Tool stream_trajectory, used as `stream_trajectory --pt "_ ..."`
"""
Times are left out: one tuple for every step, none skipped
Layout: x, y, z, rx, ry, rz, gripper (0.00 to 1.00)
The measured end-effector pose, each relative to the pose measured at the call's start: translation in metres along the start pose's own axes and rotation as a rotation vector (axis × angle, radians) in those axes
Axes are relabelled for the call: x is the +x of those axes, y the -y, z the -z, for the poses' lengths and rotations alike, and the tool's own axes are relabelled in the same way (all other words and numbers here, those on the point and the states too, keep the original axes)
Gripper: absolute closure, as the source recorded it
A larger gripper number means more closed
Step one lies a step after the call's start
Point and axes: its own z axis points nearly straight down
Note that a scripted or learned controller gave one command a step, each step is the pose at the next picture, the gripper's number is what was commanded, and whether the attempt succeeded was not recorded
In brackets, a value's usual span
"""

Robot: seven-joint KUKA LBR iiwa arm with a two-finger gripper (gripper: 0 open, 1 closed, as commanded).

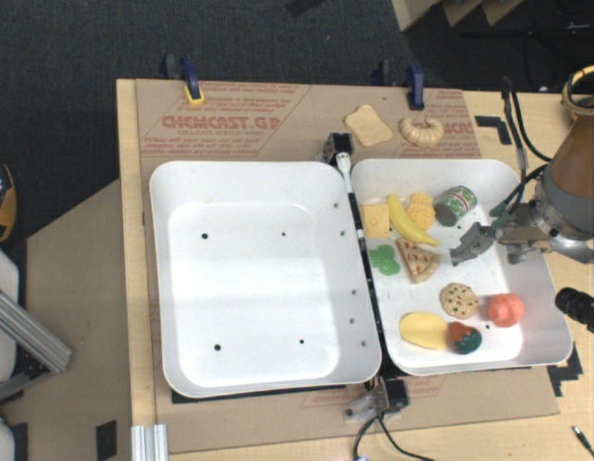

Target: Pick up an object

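Grey arm [566, 214], orange band, dark hand [470, 243]

The claw [473, 242] hangs over the right bin [537, 346], holding nothing that can be seen. Just beyond it lies a can [457, 203]; to its left sit a banana [406, 221], a cheese block [376, 220], a pizza slice [416, 258] and a green piece [383, 260]. Nearer the camera lie a cookie [459, 300], a lemon [423, 329] and a pink fruit [506, 309]. The left bin [182, 200] lies well to its left on the worktop [143, 123].
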Motion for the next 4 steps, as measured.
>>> stream_trajectory --pt "0.041 -0.024 -0.141 0.005 -0.003 0.003 0.0" --pt "0.037 -0.025 -0.123 -0.002 0.001 -0.002 1.0" --pt "0.101 -0.094 -0.028 -0.016 -0.001 0.009 1.0" --pt "0.096 -0.089 -0.035 0.0 0.0 0.0 0.0"
